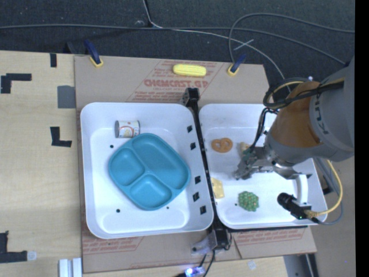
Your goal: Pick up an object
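Note:
My gripper (pixel 244 169) hangs low over the middle of the right bin (pixel 230 115), its dark fingers pointing down-left. A brown pretzel (pixel 221 145) lies just up-left of it. A green bumpy ball (pixel 248 201) rests below it near the bin's front. A pale yellow piece (pixel 217 187) sits by the bin's left wall. A small pale object (pixel 245 148) shows right above the fingers. I see nothing between the fingers.
The left bin (pixel 92 126) holds a blue divided tray (pixel 149 170) and a small can (pixel 127 128) lying on its side. A yellow banana-like piece (pixel 189 70) lies on the cardboard behind the bins. Cables cross the back.

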Controlling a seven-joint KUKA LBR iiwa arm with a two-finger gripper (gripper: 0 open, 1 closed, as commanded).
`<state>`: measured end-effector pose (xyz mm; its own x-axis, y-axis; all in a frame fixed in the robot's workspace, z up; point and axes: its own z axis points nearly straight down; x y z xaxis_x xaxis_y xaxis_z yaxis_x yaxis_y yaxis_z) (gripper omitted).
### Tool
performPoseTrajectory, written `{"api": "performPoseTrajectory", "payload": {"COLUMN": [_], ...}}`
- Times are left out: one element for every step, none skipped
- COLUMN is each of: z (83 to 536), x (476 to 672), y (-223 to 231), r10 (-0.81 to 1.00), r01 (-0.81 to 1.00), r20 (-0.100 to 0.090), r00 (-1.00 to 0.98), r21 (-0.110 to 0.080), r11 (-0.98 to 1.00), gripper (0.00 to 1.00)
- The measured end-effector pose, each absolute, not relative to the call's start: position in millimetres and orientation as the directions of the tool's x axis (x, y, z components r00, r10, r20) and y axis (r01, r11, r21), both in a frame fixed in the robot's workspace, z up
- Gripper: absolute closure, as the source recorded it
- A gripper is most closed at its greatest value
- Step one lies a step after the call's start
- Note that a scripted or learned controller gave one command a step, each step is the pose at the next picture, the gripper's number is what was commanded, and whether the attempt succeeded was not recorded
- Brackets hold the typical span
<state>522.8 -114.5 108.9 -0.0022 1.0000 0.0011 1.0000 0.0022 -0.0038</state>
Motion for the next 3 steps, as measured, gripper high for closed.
{"api": "performPoseTrajectory", "payload": {"z": [160.9,216.0,253.9], "x": [518.2,526.8,527.8], "y": [-105.5,-112.4,-112.5], "r10": [1.0,1.0,1.0], "r01": [1.0,1.0,1.0], "r20": [0.0,-0.002,-0.001], "r00": [-0.002,-0.001,-0.001], "r21": [0.003,0.005,0.003], "r11": [0.002,0.001,0.001], "gripper": [1.0,1.0,1.0]}}
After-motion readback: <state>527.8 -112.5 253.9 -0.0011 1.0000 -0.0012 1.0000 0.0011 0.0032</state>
